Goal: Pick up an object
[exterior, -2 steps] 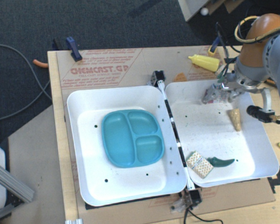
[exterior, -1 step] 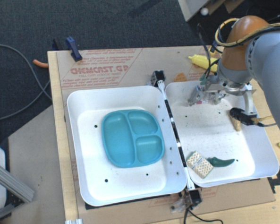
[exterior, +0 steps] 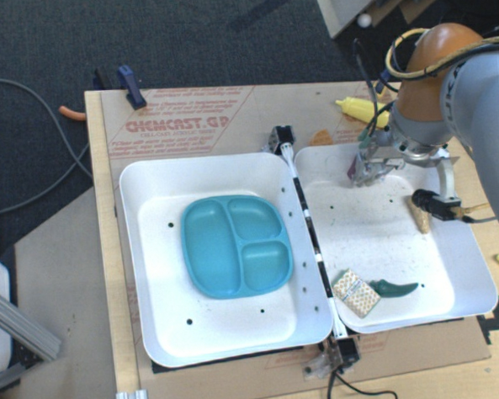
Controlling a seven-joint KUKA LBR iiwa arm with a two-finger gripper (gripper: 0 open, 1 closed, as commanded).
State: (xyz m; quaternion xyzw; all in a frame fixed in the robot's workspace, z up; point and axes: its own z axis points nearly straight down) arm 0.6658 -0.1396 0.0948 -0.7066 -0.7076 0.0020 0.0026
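In the camera view, the surface (exterior: 186, 122) carries two white bins side by side. The left bin (exterior: 157, 276) holds a teal plate (exterior: 235, 244) with three compartments, lying flat about in its middle. In the right bin (exterior: 378, 237), a small patterned packet (exterior: 356, 293) lies in the near left corner. A green pepper (exterior: 396, 288) lies just beside the packet on its right; I cannot tell if the two touch.

The arm (exterior: 470, 88) comes in from the right. Its pincer (exterior: 364, 172) points down in the far left part of the right bin, well apart from the packet and the pepper. I cannot tell if the pincer is spread or pressed together, and nothing can be seen in it.

A yellow thing (exterior: 358, 108) lies on the surface behind the right bin. A blue clamp (exterior: 130, 86) sits at the far left edge of the surface.
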